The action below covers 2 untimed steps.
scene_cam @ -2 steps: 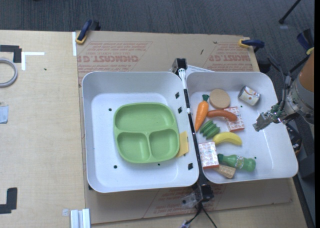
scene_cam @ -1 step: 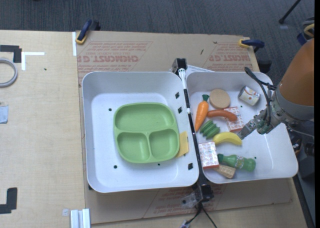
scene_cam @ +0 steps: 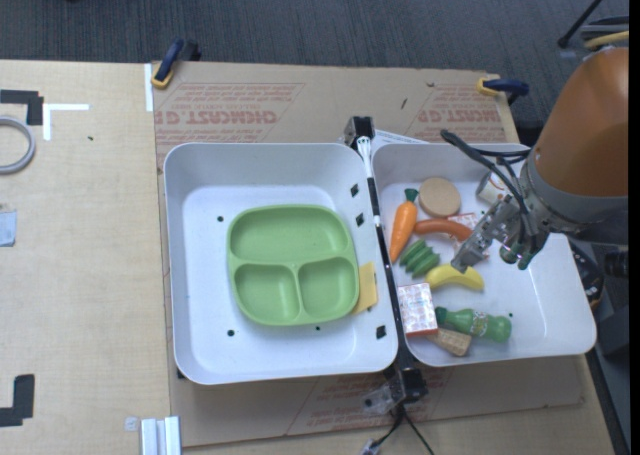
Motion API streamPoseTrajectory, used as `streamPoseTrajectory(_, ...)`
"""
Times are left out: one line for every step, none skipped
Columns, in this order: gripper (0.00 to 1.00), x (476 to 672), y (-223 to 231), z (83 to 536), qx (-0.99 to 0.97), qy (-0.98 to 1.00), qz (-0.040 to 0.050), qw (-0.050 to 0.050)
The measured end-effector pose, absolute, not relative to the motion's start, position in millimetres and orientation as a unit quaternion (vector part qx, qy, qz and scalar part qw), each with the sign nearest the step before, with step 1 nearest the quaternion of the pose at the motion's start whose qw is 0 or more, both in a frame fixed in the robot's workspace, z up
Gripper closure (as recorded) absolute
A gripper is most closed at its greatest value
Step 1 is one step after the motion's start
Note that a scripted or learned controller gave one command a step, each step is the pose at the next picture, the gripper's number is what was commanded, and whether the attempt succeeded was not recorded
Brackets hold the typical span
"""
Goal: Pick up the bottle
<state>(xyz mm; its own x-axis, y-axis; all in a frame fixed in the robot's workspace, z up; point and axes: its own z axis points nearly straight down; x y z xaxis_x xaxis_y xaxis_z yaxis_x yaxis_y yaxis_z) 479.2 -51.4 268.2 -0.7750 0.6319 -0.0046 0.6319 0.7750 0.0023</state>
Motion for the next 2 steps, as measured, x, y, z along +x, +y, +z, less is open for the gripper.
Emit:
streamPoseTrajectory(1.00, 478.0, 6, 229, 0.424, 0.906, -0.0002, 0.000)
streamPoseTrajectory(1.00, 478.8, 76, 228, 0.473, 0.881, -0.0002, 0.000)
